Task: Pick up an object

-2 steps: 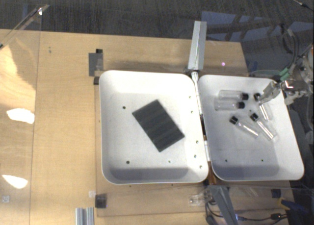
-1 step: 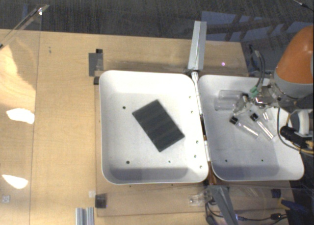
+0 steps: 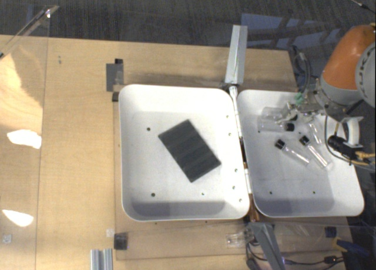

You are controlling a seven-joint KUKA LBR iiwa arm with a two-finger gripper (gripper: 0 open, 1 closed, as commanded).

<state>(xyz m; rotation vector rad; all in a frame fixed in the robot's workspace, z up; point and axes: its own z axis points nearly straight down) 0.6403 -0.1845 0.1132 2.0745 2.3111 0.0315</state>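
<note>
My arm (image 3: pixel 352 63) reaches in from the right over the far corner of the right bin (image 3: pixel 305 201), and my pincer (image 3: pixel 302 105) hangs low there above a clutter of clear plastic tubes with black caps (image 3: pixel 294 151); whether it is open or closed, or has hold of anything, I cannot tell from this slant. In the left bin (image 3: pixel 141 198) a flat dark grey rectangular pad (image 3: pixel 189 150) lies alone near the middle, turned at an angle and well apart from me.
</note>
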